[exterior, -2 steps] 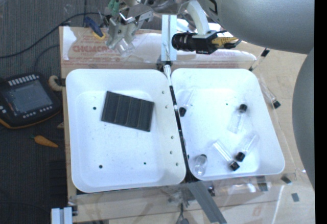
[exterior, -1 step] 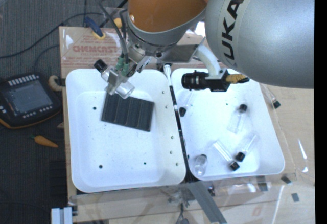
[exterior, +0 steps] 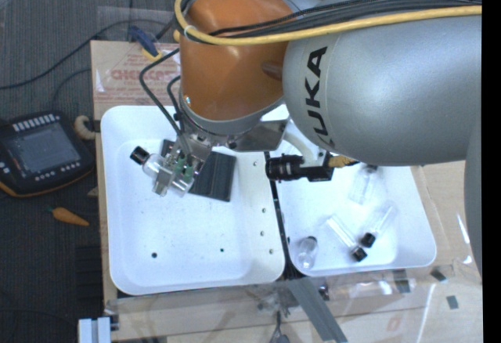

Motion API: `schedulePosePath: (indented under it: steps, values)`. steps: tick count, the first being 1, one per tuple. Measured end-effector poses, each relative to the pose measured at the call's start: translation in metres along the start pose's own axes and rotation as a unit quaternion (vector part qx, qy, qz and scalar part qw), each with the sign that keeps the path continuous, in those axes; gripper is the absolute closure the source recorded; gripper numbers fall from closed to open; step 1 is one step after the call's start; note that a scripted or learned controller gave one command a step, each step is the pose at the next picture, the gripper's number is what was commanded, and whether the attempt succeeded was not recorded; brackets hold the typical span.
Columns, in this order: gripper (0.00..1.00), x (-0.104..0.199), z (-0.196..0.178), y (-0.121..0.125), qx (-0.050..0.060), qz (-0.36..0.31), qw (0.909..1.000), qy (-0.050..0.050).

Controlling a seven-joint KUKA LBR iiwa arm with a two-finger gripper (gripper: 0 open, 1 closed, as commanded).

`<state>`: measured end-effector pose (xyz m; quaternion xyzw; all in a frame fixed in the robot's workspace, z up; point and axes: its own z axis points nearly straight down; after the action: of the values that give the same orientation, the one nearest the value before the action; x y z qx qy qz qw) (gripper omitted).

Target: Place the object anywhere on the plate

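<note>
The jaws hang low over the left bin (exterior: 133, 271), in its upper middle part, and the slanted view from above does not let me tell how far apart they stand or whether anything is caught between them. At their tip sits a cluster of metal and green parts, with a dark rectangular block (exterior: 214, 177) just beside it on the right. A small clear vial with a black cap (exterior: 140, 155), which looks to be the task's object, lies against the left side of that cluster, on or just above the white floor of the left bin; whether it is gripped or merely touching cannot be told. The rest of this bin's floor shows a few dark specks. Above the jaws, the wrist's orange band (exterior: 227, 52) and the grey arm (exterior: 391, 83) with its KUKA lettering cover the far edges of both bins, and a yellow cable (exterior: 329, 23) runs along the arm. A short black cylinder (exterior: 291, 168) juts out under the arm over the seam between the bins. The right bin (exterior: 419, 251) holds several clear tubes: one near its upper middle (exterior: 361, 186), two black-capped ones lying close together near the front (exterior: 374, 227), and a rounded clear piece (exterior: 305, 249) by the front left corner. Both bins rest on a counter topped with brown cardboard (exterior: 129, 71). Off to the left, on the dark floor, lies a control pendant (exterior: 41, 153).
</note>
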<state>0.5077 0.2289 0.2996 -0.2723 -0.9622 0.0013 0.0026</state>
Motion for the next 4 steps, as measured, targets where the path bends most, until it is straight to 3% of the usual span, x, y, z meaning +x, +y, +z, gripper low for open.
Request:
schedulePosePath:
  steps: [1, 2, 3, 4]
  values:
    - [0.00, 0.000, 0.000, 0.000, -0.001, -0.001, 1.0000, 0.000]
    - [0.00, 0.000, 0.148, 0.005, 0.001, 0.189, 0.9820, 0.001]
    - [0.00, -0.043, 0.211, 0.020, -0.002, 0.299, 0.9542, 0.004]
    - [1.00, -0.045, 0.205, 0.021, -0.004, 0.299, 0.9542, 0.003]
